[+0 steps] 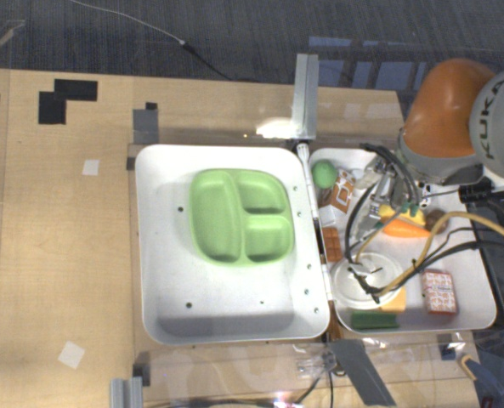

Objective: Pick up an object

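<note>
My gripper (pixel 393 197) hangs low over the back half of the right bin (pixel 489 308), under the arm's orange band. An orange object (pixel 404 226) lies just below the gripper, partly covered by it and by black cables. A small green ball (pixel 324 174) sits in the bin's back left corner, with a brown packet (pixel 343 192) beside it. Toward the front are a white round dish (pixel 364 280), a dark green block (pixel 374 320) and a pink patterned box (pixel 438 291).
The left bin (pixel 162 313) holds a light green divided plate (pixel 239 215). A metal post (pixel 305 92) stands behind the wall between the bins. Black and yellow cables loop over the right bin's middle.
</note>
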`<state>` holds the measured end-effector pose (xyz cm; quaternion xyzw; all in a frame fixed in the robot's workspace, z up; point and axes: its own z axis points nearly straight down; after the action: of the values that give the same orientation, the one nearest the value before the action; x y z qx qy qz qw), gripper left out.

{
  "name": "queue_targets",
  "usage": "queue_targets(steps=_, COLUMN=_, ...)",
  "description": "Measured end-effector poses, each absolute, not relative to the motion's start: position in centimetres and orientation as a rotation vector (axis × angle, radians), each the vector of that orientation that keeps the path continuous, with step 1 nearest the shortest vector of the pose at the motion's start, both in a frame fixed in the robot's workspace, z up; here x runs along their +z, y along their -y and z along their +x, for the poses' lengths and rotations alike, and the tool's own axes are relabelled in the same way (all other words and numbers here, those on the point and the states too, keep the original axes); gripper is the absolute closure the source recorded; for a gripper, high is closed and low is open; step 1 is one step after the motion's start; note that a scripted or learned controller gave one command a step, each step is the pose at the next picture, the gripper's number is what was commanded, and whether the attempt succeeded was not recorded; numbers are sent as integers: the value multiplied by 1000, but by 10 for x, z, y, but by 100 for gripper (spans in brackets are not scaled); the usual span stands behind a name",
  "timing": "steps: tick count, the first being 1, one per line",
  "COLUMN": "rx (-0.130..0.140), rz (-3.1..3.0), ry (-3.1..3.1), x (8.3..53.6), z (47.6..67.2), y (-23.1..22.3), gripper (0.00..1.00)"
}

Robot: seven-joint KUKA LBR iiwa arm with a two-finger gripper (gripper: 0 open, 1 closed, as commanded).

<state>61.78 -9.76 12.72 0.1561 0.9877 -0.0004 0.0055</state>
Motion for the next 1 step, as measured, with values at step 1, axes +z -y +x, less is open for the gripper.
queue_targets(steps=1, rx=6, rz=707, ry=-3035, x=92, z=558, y=114, gripper=0)
